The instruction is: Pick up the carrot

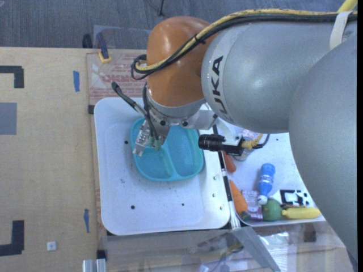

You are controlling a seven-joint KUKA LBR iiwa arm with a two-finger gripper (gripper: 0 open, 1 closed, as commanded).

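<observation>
Left bin (113, 208): blue tray (170, 163) lying in upper middle. Gripper (145, 142) low over tray's left edge; grip state cannot tell. Arm (255, 72) covers much of right bin (283, 146). Carrot (239, 202) in right bin near lower left wall, well apart from gripper. Further right: blue bottle (265, 177), green fruit (272, 209), banana (300, 212).
</observation>
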